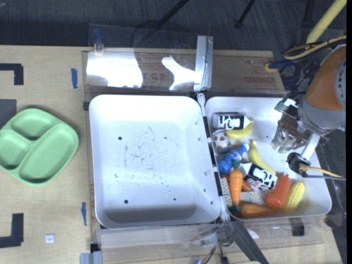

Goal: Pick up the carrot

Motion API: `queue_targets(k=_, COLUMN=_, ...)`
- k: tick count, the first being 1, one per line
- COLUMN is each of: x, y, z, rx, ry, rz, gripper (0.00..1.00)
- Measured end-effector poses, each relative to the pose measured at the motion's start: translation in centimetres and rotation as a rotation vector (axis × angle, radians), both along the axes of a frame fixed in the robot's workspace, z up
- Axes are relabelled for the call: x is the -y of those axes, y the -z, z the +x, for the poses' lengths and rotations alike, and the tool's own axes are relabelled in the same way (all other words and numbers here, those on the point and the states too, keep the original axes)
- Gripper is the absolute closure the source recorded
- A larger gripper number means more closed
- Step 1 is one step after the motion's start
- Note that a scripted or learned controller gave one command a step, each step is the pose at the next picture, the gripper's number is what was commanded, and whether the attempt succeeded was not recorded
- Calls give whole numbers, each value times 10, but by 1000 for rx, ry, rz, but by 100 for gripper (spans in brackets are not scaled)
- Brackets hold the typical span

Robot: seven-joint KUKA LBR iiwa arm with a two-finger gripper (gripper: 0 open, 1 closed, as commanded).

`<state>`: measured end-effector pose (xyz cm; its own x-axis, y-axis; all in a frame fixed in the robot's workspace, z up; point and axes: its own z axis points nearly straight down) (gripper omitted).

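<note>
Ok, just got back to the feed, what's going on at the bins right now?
The arm reaches in from the right and its gripper sits over the upper right part of the right bin. The carrot lies among the toy food piled along that bin's left side and front, below a banana. It sits apart from the gripper, so it has not been picked up.

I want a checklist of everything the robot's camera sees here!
Surface: wooden bench with two white bins; left bin beside right bin.
Job's things: carrot, upright-ish among toys in the right bin.
Clutter: bananas, corn, blue toy, second orange vegetable.
Tool: tool above the right bin's right side, holding nothing seen.
Cables: yellow cable.
Surroundings: green divided plate on the bench's left.
</note>
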<state>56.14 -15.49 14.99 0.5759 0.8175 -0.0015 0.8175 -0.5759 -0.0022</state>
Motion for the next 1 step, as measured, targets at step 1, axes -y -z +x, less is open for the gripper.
queue_targets(k=1, x=42, y=-25, z=33, rx=3, ry=-133, rz=-1, gripper=100)
